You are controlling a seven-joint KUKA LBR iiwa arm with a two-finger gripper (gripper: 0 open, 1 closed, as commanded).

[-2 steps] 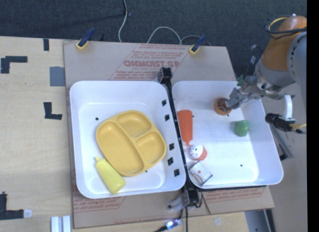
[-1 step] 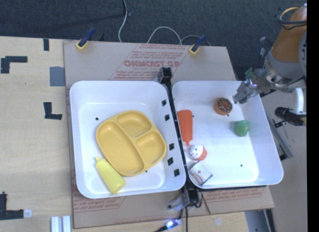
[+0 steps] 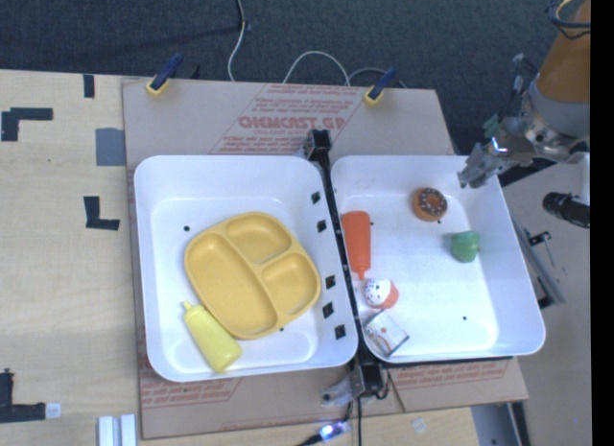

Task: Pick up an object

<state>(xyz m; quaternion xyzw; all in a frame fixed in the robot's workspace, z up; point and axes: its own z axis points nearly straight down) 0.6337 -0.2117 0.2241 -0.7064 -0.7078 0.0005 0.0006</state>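
Gripper (image 3: 477, 171) seen over far right rim of right bin (image 3: 499, 334); finger state cannot be told, nothing seen held. Doughnut (image 3: 430, 203) and green object (image 3: 465, 246) lying just beside, inside bin.

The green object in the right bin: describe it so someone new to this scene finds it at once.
Start at the right bin, the one on the arm's side. Near its right wall lies the green object, just below the round brown doughnut. It is the bin's one green thing.
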